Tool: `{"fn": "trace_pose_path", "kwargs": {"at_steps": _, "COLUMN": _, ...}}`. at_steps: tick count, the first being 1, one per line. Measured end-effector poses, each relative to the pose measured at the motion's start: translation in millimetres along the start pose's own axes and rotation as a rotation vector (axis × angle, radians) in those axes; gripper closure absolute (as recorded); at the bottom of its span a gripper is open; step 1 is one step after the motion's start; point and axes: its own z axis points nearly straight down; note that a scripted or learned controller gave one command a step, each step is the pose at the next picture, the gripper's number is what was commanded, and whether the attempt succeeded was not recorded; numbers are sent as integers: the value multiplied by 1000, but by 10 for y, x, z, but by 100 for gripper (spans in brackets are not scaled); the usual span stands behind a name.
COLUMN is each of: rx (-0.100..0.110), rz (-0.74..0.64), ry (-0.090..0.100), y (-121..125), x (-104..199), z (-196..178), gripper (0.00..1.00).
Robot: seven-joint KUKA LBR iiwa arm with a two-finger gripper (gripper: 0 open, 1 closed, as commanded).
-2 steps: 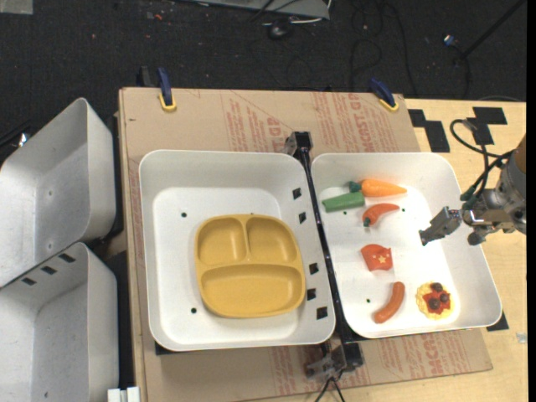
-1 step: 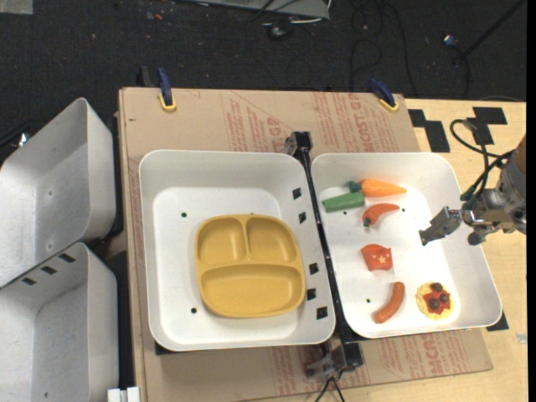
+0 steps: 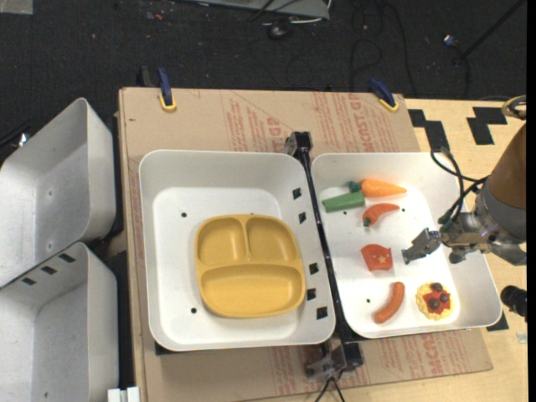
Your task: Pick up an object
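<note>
The right bin (image 3: 469,249) holds a carrot (image 3: 382,188) with a green piece (image 3: 343,199) at its left end, a chili (image 3: 379,213) just below the carrot, a red piece (image 3: 378,258) lower still, and a sausage (image 3: 389,302) beside a tart (image 3: 435,300) nearest the bin's front edge. The gripper (image 3: 421,247) hangs over this bin, right of the red piece, above the tart. Left of it, the left bin (image 3: 167,224) holds a yellow tray (image 3: 249,266)

I work in a robotics lab, not a home: my two white bins (image 3: 159,224) sit on a plywood board (image 3: 251,111) held by clamps (image 3: 166,90), over dark carpet strewn with loose cables (image 3: 368,48). Spare bins (image 3: 50,224) lean at the left, and the food here is plastic toys, like the carrot (image 3: 383,188)
</note>
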Motion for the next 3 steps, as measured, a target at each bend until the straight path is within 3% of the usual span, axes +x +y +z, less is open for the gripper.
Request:
{"fn": "trace_pose_path", "kwargs": {"at_steps": 2, "rx": -1, "rz": -1, "ry": 0, "y": 101, "x": -94, "z": 1016, "gripper": 0}}
{"fn": "trace_pose_path", "kwargs": {"at_steps": 3, "rx": -6, "rz": 1, "ry": -2, "y": 109, "x": -97, "z": 886, "gripper": 100}}
